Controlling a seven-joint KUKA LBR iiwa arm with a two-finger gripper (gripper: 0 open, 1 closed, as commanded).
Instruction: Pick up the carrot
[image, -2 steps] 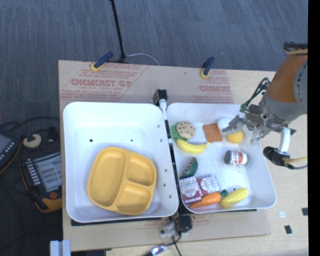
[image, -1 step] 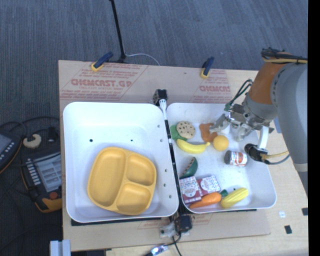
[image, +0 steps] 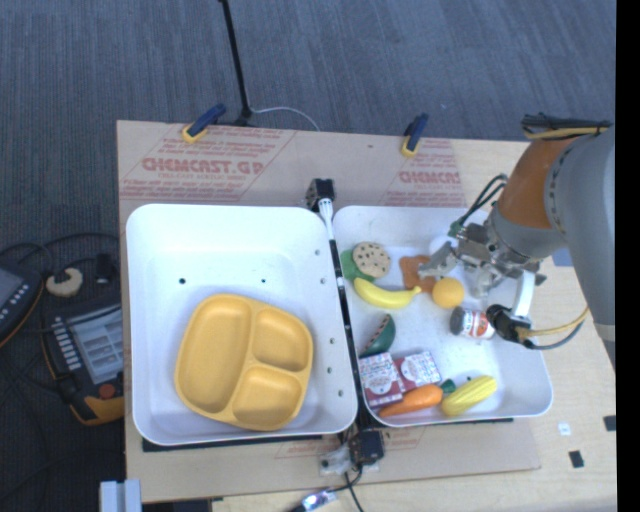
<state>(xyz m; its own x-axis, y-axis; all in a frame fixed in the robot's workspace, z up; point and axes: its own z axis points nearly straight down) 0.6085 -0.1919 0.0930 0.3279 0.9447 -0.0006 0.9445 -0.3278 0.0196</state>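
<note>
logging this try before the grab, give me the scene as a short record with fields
carrot: lies at the near edge of the right bin, between a red-and-white packet and a corn cob
tool: over the far part of the right bin, near an orange ball, apart from the carrot
also in right bin: banana, cookie, small can
left bin: holds a yellow divided tray

My carrot (image: 412, 399) lies hemmed in along the right bin's near wall (image: 455, 417): the red packets (image: 397, 372) touch it from behind, and the corn cob (image: 468, 394) sits just beside its green tip. Open floor lies between the corn and the small can (image: 468, 322). The left bin has bare floor around the yellow tray (image: 243, 359).
</note>
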